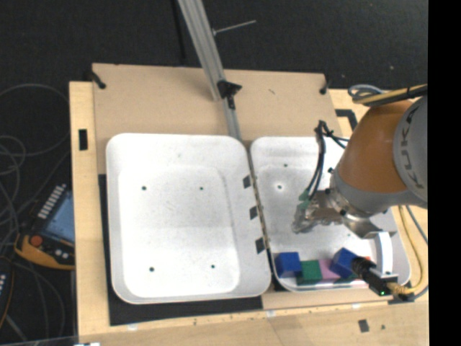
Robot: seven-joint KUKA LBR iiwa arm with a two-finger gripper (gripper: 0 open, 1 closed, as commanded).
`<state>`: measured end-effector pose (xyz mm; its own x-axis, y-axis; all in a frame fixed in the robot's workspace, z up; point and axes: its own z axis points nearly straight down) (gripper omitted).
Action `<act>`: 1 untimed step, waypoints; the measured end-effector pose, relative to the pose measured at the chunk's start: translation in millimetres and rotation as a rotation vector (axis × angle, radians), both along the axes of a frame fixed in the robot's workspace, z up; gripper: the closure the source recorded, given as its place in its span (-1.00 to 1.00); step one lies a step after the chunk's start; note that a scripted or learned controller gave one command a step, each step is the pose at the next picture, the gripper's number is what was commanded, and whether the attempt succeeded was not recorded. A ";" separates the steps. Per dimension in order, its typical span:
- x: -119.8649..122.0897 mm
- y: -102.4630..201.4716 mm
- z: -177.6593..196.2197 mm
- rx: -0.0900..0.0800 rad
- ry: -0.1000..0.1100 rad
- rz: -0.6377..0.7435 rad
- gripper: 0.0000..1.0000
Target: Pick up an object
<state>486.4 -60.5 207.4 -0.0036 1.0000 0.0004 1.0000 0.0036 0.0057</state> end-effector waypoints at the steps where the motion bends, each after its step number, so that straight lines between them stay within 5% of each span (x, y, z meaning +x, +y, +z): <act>1: -1.7 18.6 -11.2 -0.001 0.005 0.000 1.00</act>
<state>484.7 -41.9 196.2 -0.0033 1.0000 -0.0006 1.0000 0.0033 0.0006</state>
